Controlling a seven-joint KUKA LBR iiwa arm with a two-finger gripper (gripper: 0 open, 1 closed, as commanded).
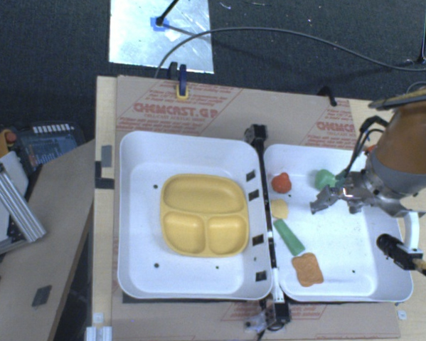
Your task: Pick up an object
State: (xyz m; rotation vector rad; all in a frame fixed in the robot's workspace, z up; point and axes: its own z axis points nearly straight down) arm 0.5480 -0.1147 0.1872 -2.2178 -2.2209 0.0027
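Nothing is picked yet; the gripper (324, 202) hangs over the right bin (349, 284), and whether it stands wide or narrow I cannot tell; the red piece (281, 182) and green stick (288, 236) lie untouched.

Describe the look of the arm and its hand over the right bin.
The arm is a thick rounded body with a broad orange band and grey metal below it. Dark cables loop along its left side. The hand is a small grey metal piece ending in dark fingers. A white bracket and a black cylindrical part hang beneath the wrist, over the right bin.
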